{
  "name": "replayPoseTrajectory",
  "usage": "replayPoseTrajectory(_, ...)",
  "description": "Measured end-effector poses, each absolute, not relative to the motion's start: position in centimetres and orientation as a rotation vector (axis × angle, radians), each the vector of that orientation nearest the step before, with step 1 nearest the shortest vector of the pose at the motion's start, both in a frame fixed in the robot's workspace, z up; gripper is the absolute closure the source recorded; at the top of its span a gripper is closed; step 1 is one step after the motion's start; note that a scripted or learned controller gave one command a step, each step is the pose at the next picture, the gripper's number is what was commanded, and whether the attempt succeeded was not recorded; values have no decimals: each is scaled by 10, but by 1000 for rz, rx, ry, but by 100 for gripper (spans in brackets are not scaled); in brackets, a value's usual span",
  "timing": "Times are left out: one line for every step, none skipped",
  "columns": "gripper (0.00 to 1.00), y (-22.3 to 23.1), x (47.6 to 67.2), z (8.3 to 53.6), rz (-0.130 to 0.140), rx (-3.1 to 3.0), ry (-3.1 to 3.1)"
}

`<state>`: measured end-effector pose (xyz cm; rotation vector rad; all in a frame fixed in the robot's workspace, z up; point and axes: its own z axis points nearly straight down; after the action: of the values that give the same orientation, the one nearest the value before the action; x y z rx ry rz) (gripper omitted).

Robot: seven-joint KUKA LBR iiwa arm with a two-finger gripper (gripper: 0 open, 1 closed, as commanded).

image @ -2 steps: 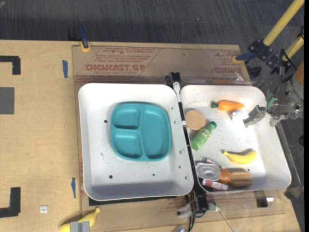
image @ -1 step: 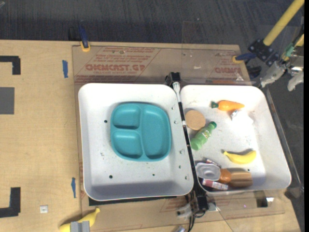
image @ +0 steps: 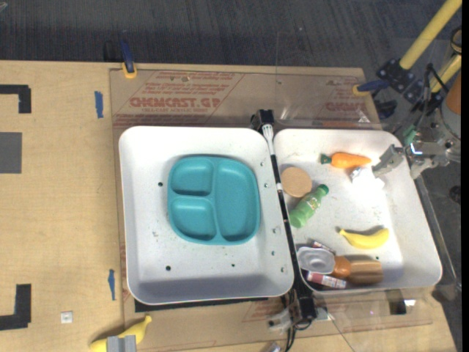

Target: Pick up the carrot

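Lying in the right bin, toward its far side, slightly tilted with the green leafy end pointing left and the orange body running right: the carrot. Sitting just right of it, close to the carrot's blunt end but not on it: the gripper, reaching in over the bin's right wall. Cannot tell whether the fingers stand apart or together; too small and pale against the white bin. Nothing visibly held.

Likely a toy carrot: light, stiff, smooth-skinned, so probably prone to slipping or rolling under a glancing pinch. Best taken across the thick middle of the orange body, jaws set square to its long axis, not at the tapering tip or the leafy end.

Sharing the bin, all well apart from the carrot: a tan round disc, a green bottle, a banana, a brown bottle. Resting in the left bin: a teal divided plate.
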<state>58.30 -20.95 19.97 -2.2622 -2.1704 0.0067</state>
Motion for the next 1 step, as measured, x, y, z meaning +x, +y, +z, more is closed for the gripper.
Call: replayPoseTrajectory(0,-209,669,205,-4,-1823,-2573)
